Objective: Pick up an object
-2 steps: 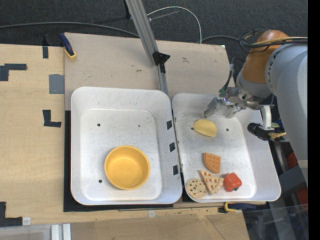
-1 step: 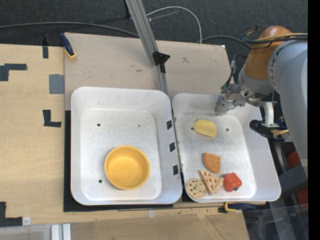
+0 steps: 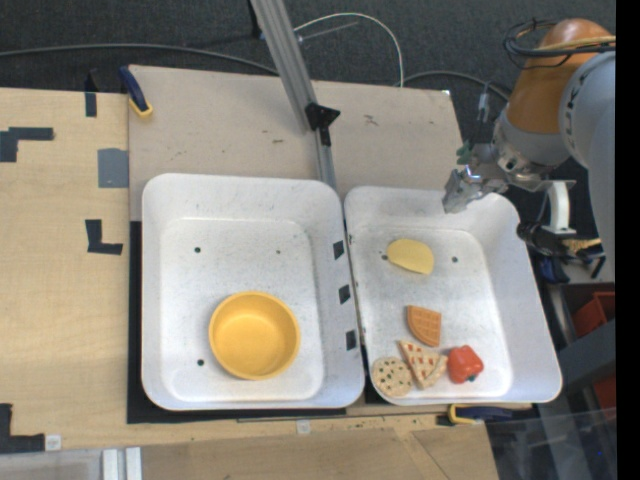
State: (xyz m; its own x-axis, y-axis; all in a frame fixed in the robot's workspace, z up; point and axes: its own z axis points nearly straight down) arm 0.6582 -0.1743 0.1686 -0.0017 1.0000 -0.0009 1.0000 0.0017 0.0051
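Observation:
My gripper (image 3: 457, 196) hangs over the far right rim of the right bin (image 3: 520, 268), with nothing visible between its fingers. Below and to its left in that bin lies a pale yellow oval piece (image 3: 410, 256). Toward the bin's near edge sit an orange waffle piece (image 3: 424, 325), a triangular pizza slice (image 3: 423, 363), a round cookie (image 3: 391, 376) and a red pepper (image 3: 464, 364). A yellow bowl (image 3: 254, 334) rests in the left bin (image 3: 170, 218).
A grey metal pole (image 3: 290, 53) slants up from the divide between the bins. Cables cross the dark floor at the back. A blue and yellow clamp (image 3: 134, 90) grips the board's far left corner, another (image 3: 478, 413) sits at the right bin's near edge.

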